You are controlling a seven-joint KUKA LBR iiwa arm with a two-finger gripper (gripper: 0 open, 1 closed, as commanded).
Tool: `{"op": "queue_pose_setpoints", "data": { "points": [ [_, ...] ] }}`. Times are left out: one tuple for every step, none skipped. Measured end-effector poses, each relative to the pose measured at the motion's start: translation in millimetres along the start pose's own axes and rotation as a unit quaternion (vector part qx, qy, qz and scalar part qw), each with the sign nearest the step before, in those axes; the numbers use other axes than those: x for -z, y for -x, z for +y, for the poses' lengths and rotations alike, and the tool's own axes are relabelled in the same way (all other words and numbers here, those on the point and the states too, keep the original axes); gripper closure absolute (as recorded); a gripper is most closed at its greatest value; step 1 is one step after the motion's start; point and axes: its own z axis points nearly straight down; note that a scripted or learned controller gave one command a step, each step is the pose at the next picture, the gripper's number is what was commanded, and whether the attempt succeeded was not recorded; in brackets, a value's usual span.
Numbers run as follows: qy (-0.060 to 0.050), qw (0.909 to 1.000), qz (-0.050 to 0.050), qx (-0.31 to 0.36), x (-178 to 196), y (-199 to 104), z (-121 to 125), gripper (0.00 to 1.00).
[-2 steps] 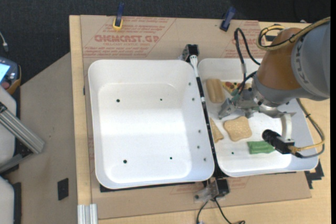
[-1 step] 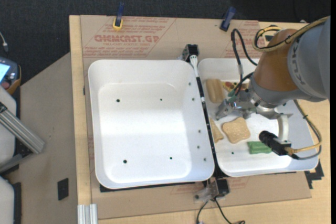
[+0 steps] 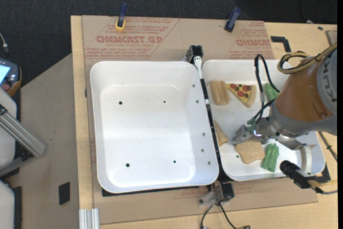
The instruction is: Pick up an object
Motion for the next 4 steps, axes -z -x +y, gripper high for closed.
{"op": "queue_pose_setpoints", "data": {
  "points": [
    [0.015, 0.9999, -0.002, 0.007, 152.1, -41.8, 105.7, 0.00],
    [0.005, 1.0000, -0.003, 0.003, 100.5, 1.3, 159.4, 0.00],
    [0.006, 1.0000, -0.002, 0.003, 140.3, 18.0, 164.0, 0.00],
    [0.009, 1.0000, -0.003, 0.003, 226.9, 27.2, 150.4, 0.00]
  ]
}}
